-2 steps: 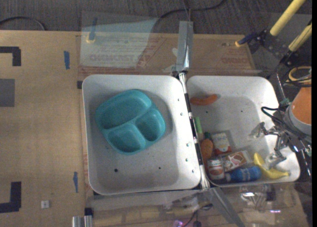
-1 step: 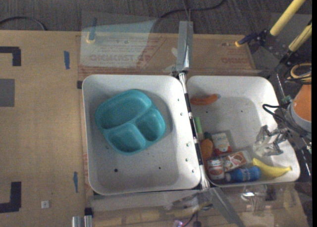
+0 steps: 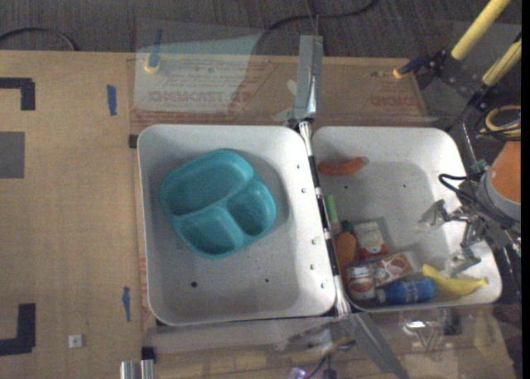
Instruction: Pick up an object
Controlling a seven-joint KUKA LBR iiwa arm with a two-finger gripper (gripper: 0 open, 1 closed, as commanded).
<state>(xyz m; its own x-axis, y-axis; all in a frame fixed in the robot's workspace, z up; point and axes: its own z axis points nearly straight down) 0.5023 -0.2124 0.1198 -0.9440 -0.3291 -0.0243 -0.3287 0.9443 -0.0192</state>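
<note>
The right bin (image 3: pixel 414 150) holds several small items. An orange sausage-shaped piece (image 3: pixel 342 166) lies at its far left. A green stick (image 3: pixel 331 208) and an orange piece (image 3: pixel 345 247) rest along the left wall. Toward the front sit a small carton (image 3: pixel 370 237), a red and white packet (image 3: pixel 385 269), a blue bottle (image 3: pixel 411 290) and a yellow banana (image 3: pixel 451 281). My gripper (image 3: pixel 452 237) hangs at the bin's right side, just above and behind the banana. Its fingers are spread open with nothing between them.
The left bin (image 3: pixel 166 278) holds a teal divided plate (image 3: pixel 217 201). A metal divider (image 3: pixel 309 79) runs between the bins at the back. Cables and yellow-handled tools (image 3: pixel 489 13) lie at the right rear. A clear sheet (image 3: pixel 207 71) lies behind the left bin.
</note>
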